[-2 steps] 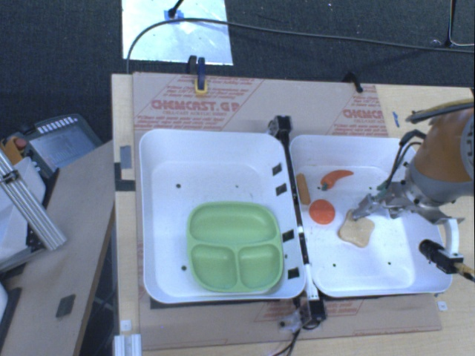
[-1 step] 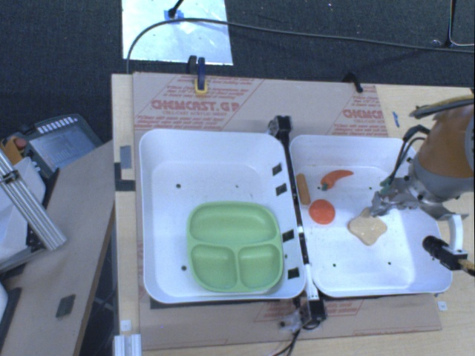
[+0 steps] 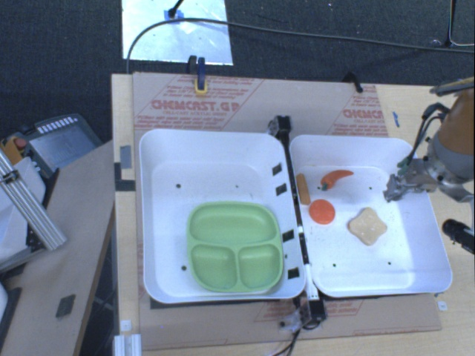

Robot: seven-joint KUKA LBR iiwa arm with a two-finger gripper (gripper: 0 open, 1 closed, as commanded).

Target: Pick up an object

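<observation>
The arm is reaching in from the right side, and its gripper is hanging over the right bin, well to the right of the orange disc and a little higher in the view. The gripper is showing as a dark grey cluster against the white floor, and whether it is spread or closed cannot be made out from this angle. Nothing is visibly sitting in its grasp.

The orange disc is lying flat on the floor of the right bin, near that bin's left wall. Just up and left of the disc, a short tan stick is lying lengthwise beside the wall. Just above the disc, an orange pepper-shaped piece with a small green end is lying on its side, its tip pointing away to the right. Down and to the right of the disc, a pale beige biscuit-like piece is resting flat, apart from the disc and below the gripper in the view.

To the left of the disc, across the seam between the bins, the left bin is holding a green divided plate, which is sitting in that bin's lower part.

Far above and left of the disc, a yellow clamp is gripping the top edge of the cardboard sheet that is lying under both bins.
</observation>
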